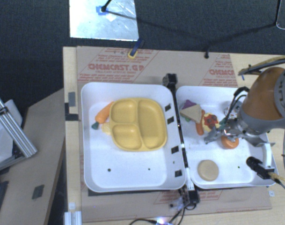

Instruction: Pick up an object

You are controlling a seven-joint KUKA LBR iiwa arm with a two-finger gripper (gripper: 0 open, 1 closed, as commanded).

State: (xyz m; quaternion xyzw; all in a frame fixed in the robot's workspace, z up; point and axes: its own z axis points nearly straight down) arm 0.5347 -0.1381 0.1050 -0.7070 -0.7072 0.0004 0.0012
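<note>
1. Gripper (220,134): low in the right bin (236,175), at the end of the grey arm (266,102); whether apart or together cannot be told.
2. Orange round piece (230,143): just beside the gripper, on the bin floor.
3. Red-and-yellow toy (209,121): just beyond the gripper, near a sandwich wedge (191,112).
4. Tan round disc (208,169): nearer the front wall, apart from the gripper.
5. Left bin (93,172): yellow divided plate (135,124), toy carrot (103,112) touching its left edge.

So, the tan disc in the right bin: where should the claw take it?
Across its rim, from straight above. The disc lies flat and round, apart from the other toys, with bare bin floor on both sides, so any diameter should work.
</note>
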